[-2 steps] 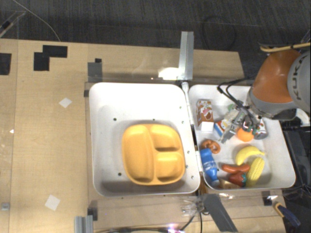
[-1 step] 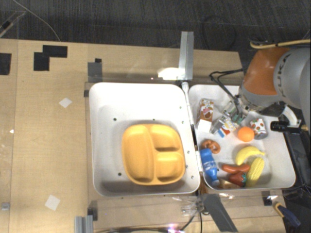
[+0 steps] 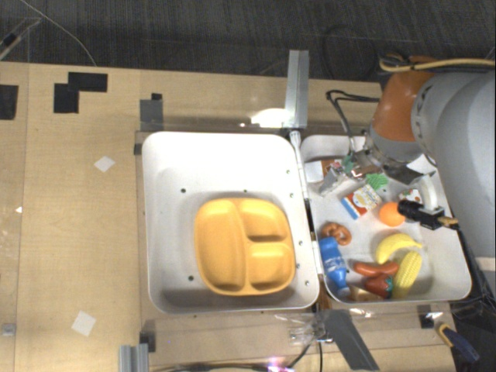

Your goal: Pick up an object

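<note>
Right bin [image 3: 457, 281] holds toy food (banana [image 3: 395, 245], corn [image 3: 408, 270]); left bin [image 3: 167, 208], yellow tray [image 3: 244, 245]; gripper [image 3: 347, 170] state unclear.

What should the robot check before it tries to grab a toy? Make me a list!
1. Toys to pick from: ok. The right bin holds an orange ball, a banana, a corn cob, a pretzel and a blue bottle.
2. Gripper over the toy bin: ok, it sits at the bin's far end.
3. A toy between its fingers: cannot tell, small things crowd around it.
4. Toys apart enough to grab one: not ok at the near end, where banana, corn and a red sausage touch.
5. Left bin: ok, it holds a yellow divided tray.
</note>
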